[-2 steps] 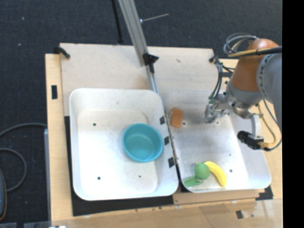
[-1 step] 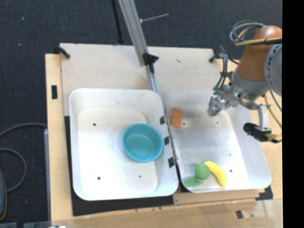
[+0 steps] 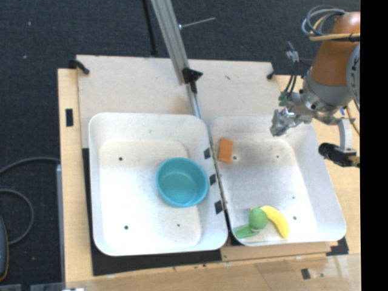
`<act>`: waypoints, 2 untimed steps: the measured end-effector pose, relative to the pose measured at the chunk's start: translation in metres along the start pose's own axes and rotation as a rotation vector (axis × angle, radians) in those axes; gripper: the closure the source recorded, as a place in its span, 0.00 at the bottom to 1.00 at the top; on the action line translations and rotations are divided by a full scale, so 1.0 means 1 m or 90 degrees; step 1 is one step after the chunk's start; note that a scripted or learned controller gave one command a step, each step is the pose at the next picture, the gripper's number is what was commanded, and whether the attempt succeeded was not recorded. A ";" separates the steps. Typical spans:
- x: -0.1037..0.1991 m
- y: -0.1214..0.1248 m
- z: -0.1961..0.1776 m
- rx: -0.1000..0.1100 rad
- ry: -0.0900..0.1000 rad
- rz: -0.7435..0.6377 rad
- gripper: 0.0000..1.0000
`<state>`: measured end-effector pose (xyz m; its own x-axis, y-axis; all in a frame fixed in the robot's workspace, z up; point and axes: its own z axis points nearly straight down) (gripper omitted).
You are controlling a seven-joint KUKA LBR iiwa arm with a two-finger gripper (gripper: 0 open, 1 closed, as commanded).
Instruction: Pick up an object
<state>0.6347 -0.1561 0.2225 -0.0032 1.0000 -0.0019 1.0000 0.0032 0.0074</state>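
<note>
White plastic makes up the 2 shallow bins that sit side by side on the pale wooden desk (image 3: 133, 90) in the camera view. The left bin (image 3: 109, 132) holds 1 thing, a blue bowl (image 3: 182, 182), upright, lying toward that bin's right side near the divider. The right bin (image 3: 315, 187) holds 3 things. An orange block (image 3: 225, 150) rests close to its left wall, in the upper part of the bin. A green pear-like fruit (image 3: 256, 219) and a yellow banana (image 3: 277, 220) lie together in the near corner, touching or just beside each other, well apart from the block.

The grey arm with its orange band (image 3: 333, 59) reaches in from the right, and the gripper (image 3: 282, 125) hangs over the upper right part of the right bin, near its far rim. Nothing shows between the jaws; whether they stand wide or narrow cannot be told at this scale. The block lies to the gripper's left with bare bin floor between them. A slanted metal rail (image 3: 173, 41) crosses the desk above the bins' shared edge, clear of the gripper.
</note>
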 end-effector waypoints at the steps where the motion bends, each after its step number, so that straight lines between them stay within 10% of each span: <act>1: -0.001 -0.002 -0.045 0.000 0.000 0.000 1.00; 2: 0.050 0.011 -0.051 0.002 0.001 -0.002 1.00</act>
<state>0.6447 -0.1062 0.2737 -0.0063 1.0000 0.0001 1.0000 0.0063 0.0038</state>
